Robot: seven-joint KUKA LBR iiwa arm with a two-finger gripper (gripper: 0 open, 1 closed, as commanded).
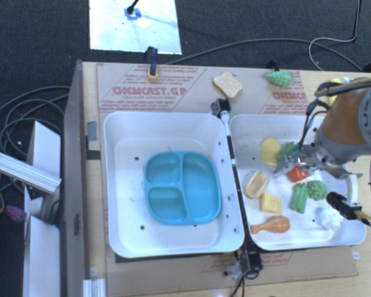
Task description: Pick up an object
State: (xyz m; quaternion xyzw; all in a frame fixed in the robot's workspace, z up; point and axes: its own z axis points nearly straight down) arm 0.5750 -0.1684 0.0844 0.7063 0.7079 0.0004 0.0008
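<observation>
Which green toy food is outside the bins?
The bumpy green one lying on the bench board behind the right bin. The other green pieces, the broccoli and the long green vegetable, lie inside that bin, near the gripper.

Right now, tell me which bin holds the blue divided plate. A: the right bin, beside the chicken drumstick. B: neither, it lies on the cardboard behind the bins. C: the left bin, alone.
C: the blue divided plate lies by itself in the left bin, while the toy foods sit in the right bin.
</observation>
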